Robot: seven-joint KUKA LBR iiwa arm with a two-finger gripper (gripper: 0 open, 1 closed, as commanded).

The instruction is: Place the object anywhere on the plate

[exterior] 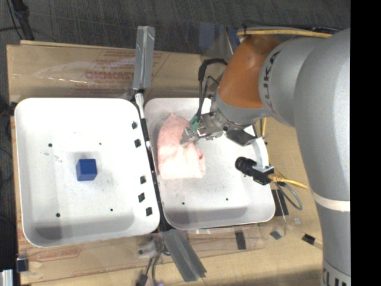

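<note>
Blue little cube (87,169) sits alone in the left white bin (36,136), nothing placed yet, while the pincer (193,130) hovers mid-frame over the pale pink plate (178,151), grip impossible to tell.

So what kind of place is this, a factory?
More likely a robot test bench: a KUKA arm reaches over two white bins on cardboard, with just a blue cube and a pink cloth.
</note>
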